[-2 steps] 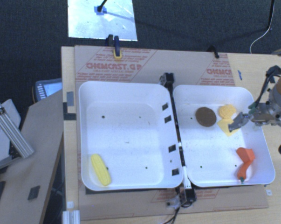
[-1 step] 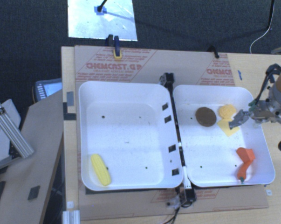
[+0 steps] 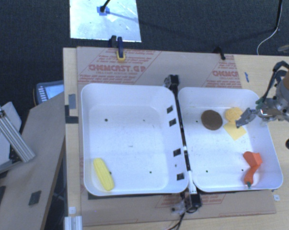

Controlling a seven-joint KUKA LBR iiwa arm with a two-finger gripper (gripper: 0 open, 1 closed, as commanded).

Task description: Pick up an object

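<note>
From the camera above the bench, I come in from the right edge of the frame, my grey wrist level with the upper half of the right bin (image 3: 273, 176). My gripper (image 3: 244, 119) reaches leftward over that bin's upper right part, its dark tip just above the pale yellow square slice (image 3: 236, 131) and just beside the round yellow waffle-like piece (image 3: 233, 113). Whether my fingers stand wide or narrow I cannot tell; the tip is too small and dark to read, and I see nothing clearly between them.

To the left of the tip, near the middle top of the right bin, lies a brown round disc (image 3: 212, 120), touching or nearly touching the waffle-like piece. In the bin's lower right corner lies an orange carrot-like piece (image 3: 251, 166), well apart from me.

The left bin (image 3: 86, 128) holds a yellow corn cob (image 3: 103, 173) in its lower left corner.
</note>
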